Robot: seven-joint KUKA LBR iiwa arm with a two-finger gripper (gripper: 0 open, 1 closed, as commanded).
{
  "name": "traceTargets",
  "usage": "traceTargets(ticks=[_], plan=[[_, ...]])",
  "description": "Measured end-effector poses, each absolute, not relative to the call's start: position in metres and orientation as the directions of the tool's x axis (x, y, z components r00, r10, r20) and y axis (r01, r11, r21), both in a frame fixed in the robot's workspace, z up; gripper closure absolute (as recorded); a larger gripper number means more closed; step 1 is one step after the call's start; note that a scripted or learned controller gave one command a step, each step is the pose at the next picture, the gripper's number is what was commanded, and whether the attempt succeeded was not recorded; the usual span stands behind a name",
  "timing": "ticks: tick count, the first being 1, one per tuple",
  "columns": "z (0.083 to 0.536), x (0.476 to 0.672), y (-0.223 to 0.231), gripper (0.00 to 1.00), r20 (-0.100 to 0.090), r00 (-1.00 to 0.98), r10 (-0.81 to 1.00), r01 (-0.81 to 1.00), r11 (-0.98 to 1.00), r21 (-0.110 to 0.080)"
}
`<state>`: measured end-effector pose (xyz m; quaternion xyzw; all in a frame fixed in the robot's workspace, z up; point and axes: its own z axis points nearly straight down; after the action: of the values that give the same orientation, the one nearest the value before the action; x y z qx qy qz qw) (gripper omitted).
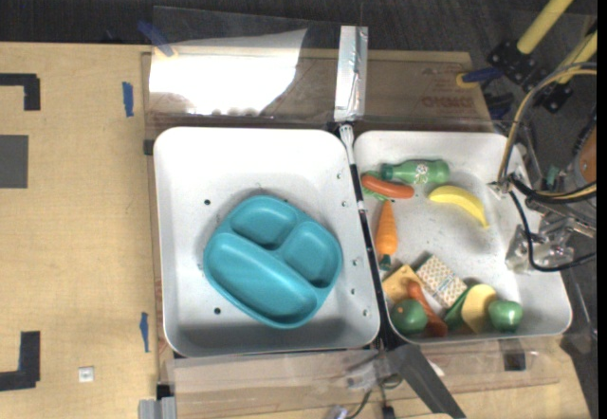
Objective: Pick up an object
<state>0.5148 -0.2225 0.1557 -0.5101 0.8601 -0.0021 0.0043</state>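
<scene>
1. My pincer (542, 239) hangs by the right bin's (474, 144) right edge. I cannot tell what it holds.
2. The banana (459, 203) lies near the bin's middle.
3. Toys crowd the front edge, so I might bump them.

Green bottle (417, 171) lies flat near the right bin's (493, 147) far edge, a red-orange pepper (387, 188) touching it, a banana (459, 203) beside. Carrot (386, 229) hugs the left wall. At the near edge: a checkered box (440, 281) among green and yellow fruit (484, 303), jumbled.
</scene>
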Motion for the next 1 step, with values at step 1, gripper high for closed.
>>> traceTargets(ticks=[1], plan=[[0.1461,0.5425,-0.2221,1.00,-0.005,-0.281,-0.960,-0.960,0.281,-0.005]])
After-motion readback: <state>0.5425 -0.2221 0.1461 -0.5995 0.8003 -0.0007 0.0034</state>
